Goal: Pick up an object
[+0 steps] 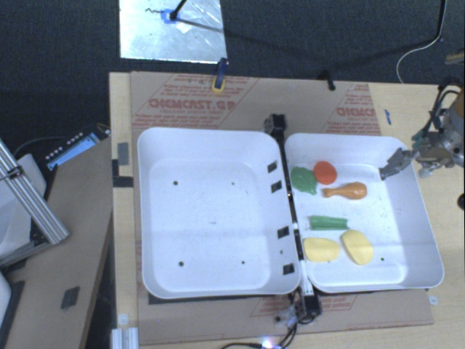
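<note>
Grey gripper [398, 164] hovering at right bin [429, 249] edge; can't tell finger state. Toys clustering at bin's left: drumstick [346, 190] nearest, tomato [325, 171] touching green piece [304, 179]. Risking grabbing two or slipping off drumstick.

The gripper [396, 164] hangs over the right bin's [418, 217] far right rim. Left of it, inside that bin, lie six toy foods [333, 209]; two more sit nearer the camera. Further left lies the left bin [211, 213].
</note>
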`<state>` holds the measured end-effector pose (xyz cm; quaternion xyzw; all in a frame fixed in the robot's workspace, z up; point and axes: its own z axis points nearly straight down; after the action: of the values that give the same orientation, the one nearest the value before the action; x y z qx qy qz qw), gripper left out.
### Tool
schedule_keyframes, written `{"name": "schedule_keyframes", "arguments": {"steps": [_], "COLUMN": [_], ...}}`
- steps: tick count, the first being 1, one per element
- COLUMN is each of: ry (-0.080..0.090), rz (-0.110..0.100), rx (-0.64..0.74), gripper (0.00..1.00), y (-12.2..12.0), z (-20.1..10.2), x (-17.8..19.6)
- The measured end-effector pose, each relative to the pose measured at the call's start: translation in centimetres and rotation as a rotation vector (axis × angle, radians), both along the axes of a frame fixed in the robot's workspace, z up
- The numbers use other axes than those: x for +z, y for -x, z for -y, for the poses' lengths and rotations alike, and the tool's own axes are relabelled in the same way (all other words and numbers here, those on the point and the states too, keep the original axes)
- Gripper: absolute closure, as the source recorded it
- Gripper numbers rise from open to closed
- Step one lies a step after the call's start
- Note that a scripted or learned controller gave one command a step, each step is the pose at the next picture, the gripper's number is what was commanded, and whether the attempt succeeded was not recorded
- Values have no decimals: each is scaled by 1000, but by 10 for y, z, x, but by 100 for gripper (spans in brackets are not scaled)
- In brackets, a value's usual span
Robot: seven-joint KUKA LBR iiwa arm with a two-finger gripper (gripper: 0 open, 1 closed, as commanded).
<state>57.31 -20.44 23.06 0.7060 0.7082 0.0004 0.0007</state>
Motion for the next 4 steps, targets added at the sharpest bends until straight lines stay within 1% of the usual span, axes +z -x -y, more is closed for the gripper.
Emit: {"name": "schedule_keyframes", "arguments": {"steps": [1, 2, 3, 4], "ry": [-5, 3, 6, -3], "rz": [-10, 7, 15, 11], "rx": [-1, 1, 0, 11], "gripper": [0, 0, 100, 100], "y": [63, 84, 81, 56], "z": [-49, -92, -89, -172], "x": [-59, -148, -132, -41]}}
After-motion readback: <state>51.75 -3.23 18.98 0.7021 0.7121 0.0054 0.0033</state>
